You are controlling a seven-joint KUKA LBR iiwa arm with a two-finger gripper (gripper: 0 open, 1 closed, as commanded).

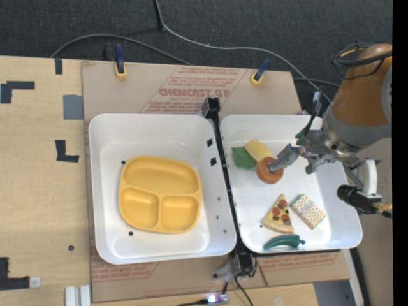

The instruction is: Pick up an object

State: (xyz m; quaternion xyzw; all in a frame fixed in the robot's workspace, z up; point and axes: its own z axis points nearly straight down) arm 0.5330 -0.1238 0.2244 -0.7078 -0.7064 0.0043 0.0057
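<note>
In the right bin (331, 234) lie several small items: a green piece (243, 157), a yellow cylinder (258, 150), a round orange-brown disc (268, 173), a pizza slice (279, 214), a patterned block (309, 211) and a green pod (282, 241). My gripper (294, 165) hangs low over the bin's middle, just right of the disc. It is open, with its fingers spread. One fingertip (276, 166) rests over the disc's right edge, and the other stands apart to the right. Only bare bin floor lies between the fingers.
The left bin (102, 139) holds a yellow divided tray (159, 193). A black divider (220, 164) separates the bins. The arm's orange band (360, 97) and grey wrist hang over the right bin's right wall. Cables run across the dark floor behind the bench.
</note>
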